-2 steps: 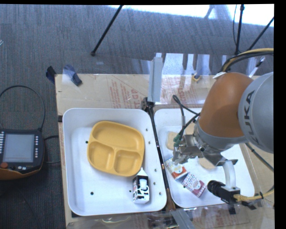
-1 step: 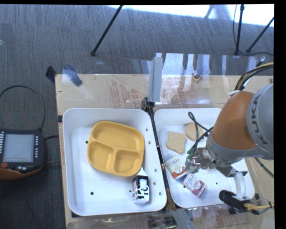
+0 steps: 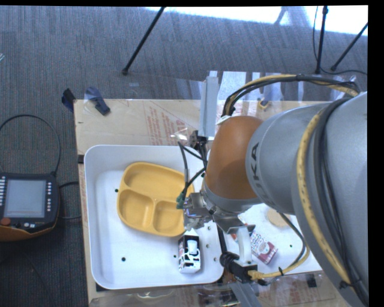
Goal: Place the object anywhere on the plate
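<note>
Bright, even daylight. Blown-out white patch on floor [image 3: 240, 15] along top edge, light entering from there. White bin [image 3: 105, 198] near overexposed, soft faint shadows inside. Arm [image 3: 312, 174] close to lens, slightly blurred. Overall sharpness moderate, colours a little washed.

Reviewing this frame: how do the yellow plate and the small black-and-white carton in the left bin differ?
The yellow plate is one plain colour; the black-and-white carton is patterned. The plate is broad, shallow and split into compartments; the carton is a small closed box. The plate sits toward the bin's middle; the carton lies apart from it, near the bin's front right corner. Both rest in the left bin.
</note>
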`<state>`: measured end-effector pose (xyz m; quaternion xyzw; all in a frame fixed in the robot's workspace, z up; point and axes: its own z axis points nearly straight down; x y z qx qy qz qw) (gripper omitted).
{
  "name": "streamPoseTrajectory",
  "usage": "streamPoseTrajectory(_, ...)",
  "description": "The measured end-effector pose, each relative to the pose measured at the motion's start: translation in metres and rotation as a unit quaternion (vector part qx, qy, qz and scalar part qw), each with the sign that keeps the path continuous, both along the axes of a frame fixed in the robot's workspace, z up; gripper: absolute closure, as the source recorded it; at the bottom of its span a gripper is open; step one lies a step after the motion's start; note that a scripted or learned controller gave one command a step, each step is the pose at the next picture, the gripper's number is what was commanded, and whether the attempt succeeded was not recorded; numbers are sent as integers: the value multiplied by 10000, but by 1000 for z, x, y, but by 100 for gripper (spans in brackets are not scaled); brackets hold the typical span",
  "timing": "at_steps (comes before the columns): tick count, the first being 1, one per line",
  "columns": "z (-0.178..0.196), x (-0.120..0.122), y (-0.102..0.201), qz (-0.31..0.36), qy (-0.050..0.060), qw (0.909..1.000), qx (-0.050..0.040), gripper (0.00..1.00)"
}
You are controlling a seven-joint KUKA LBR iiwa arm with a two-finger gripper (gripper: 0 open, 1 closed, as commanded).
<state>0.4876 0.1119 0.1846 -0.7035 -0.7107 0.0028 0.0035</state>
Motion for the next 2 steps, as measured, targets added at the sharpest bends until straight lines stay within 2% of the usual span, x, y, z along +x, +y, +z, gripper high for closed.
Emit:
streamPoseTrajectory(1,0,1,-85,-78,-4,10000,-17,100)
streamPoseTrajectory(2,97,-11,-142,-60,-39,10000,-9,100)
